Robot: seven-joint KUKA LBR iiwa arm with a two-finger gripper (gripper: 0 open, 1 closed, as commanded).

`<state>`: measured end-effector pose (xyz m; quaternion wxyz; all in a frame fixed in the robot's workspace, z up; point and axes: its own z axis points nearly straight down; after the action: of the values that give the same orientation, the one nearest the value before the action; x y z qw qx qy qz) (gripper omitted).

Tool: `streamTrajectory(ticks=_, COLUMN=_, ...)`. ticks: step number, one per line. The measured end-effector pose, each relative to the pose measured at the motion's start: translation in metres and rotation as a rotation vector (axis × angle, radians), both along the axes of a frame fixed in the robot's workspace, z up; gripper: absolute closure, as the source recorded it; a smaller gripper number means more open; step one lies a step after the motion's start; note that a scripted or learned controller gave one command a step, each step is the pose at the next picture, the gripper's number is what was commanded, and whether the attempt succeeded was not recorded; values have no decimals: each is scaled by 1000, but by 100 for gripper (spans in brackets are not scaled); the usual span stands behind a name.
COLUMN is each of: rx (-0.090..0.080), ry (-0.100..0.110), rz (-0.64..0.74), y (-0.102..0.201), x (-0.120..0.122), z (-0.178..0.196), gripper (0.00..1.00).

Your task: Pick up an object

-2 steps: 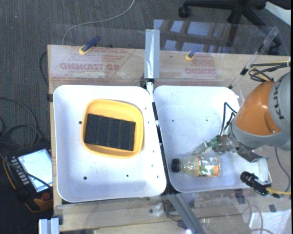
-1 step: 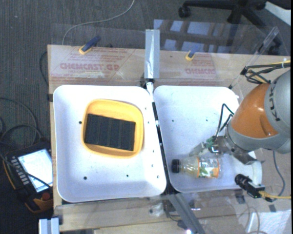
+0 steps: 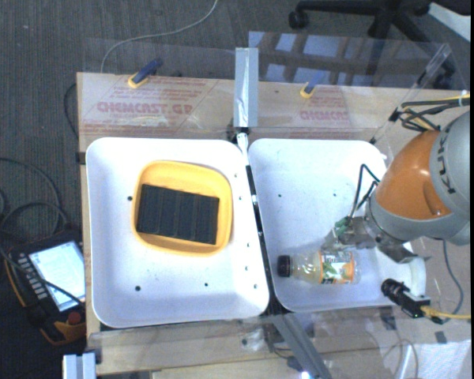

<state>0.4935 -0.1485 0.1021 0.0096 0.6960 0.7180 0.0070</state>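
The arm hangs over the right bin's right edge, its claw just above the one bottle; I cannot tell how the claw stands. The bottle lies on its side by that bin's front edge, long axis left-right, black cap leftward. The left bin holds one yellow dish bearing one black slab. Bench on grey carpet; office chair behind.

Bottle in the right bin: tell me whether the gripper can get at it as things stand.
Probably yes. The bottle lies on its side near the front of the right bin, nothing on it, and the gripper is already just above its far end. The bin wall close by may crowd the approach.
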Motion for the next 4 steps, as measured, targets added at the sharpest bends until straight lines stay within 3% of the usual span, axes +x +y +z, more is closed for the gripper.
streamTrajectory(ticks=1, rx=0, ry=0, rz=0, y=0, x=0, z=0, gripper=0)
streamTrajectory(ticks=2, rx=3, ry=27, rz=101, y=-27, x=45, z=3, gripper=0)
streamTrajectory(ticks=3, rx=2, ry=28, rz=290, y=50, x=5, z=-6, gripper=0)
streamTrajectory(ticks=4, rx=3, ry=27, rz=61, y=10, x=-9, z=20, gripper=0)
